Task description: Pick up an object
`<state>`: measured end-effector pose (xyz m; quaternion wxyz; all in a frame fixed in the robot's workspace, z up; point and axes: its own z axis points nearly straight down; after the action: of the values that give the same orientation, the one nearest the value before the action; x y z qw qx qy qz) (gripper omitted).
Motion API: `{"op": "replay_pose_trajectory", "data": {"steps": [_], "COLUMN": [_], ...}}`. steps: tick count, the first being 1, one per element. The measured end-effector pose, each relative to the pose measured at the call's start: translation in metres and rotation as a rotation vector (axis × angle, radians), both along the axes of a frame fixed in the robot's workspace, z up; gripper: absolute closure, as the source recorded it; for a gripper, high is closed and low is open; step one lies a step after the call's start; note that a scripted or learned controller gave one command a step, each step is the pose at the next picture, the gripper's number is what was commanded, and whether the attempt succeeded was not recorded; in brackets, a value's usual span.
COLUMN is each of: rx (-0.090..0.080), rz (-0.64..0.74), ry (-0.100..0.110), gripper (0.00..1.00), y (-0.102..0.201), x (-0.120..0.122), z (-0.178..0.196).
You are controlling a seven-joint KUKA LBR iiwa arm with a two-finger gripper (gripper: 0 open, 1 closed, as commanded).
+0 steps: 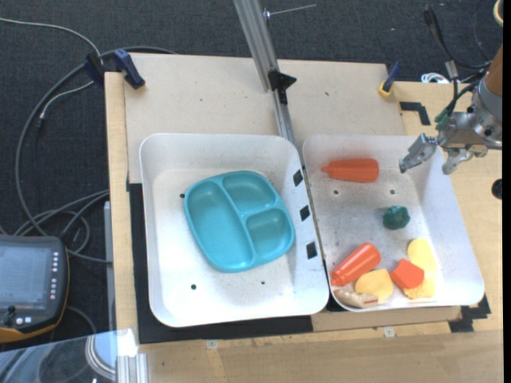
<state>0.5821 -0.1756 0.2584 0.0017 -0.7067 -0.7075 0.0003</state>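
Observation:
My gripper hangs over the far right edge of the right bin, fingers spread open with nothing between them. An orange carrot-shaped toy lies at the bin's far side, left of the gripper. A small dark green piece sits mid-bin. Near the front lie a red-orange pepper-like toy, a yellow piece, a small orange-red block and another yellow piece.
The left bin holds a blue divided plate. A metal rail runs down from the top between the bins. A blue clamp and a yellow clamp sit at the bench's far corners. Cables trail at left.

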Motion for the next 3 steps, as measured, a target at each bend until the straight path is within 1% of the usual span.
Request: {"op": "replay_pose_trajectory", "data": {"steps": [1, 2, 3], "rx": [0.000, 0.001, 0.001], "rz": [0.000, -0.001, -0.002], "ry": [0.000, 0.005, 0.005], "gripper": [0.00, 0.00, 0.00], "y": [0.000, 0.000, -0.009], "x": [0.000, -0.011, -0.014], "z": [0.000, -0.054, -0.112]}}
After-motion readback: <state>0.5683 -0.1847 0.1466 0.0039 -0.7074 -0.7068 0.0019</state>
